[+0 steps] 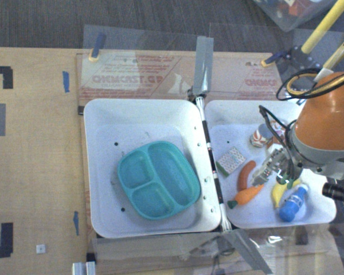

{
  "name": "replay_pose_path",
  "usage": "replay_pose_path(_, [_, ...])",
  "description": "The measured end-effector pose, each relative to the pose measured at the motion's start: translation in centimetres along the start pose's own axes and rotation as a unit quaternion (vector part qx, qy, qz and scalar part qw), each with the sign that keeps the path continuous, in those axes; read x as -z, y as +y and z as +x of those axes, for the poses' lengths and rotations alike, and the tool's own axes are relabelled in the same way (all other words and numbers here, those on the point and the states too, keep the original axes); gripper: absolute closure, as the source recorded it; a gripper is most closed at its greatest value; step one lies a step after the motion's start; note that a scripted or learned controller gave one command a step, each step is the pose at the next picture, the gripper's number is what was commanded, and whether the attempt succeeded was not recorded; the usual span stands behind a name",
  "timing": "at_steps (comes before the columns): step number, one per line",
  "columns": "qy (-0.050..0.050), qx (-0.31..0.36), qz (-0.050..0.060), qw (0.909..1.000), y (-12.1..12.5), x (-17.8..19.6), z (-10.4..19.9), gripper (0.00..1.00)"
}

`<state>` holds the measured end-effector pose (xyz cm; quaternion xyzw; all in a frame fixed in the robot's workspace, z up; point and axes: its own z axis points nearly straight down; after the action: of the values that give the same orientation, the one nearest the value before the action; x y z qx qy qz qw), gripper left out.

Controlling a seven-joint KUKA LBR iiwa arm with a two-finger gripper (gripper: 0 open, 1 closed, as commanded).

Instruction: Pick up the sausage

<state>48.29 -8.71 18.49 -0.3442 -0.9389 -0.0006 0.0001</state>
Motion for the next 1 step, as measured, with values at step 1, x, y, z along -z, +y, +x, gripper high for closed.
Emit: replay_pose_path(1, [-0.003, 0.206, -0.001, 0.9785, 1.92, 0.02, -0.12, 1.00])
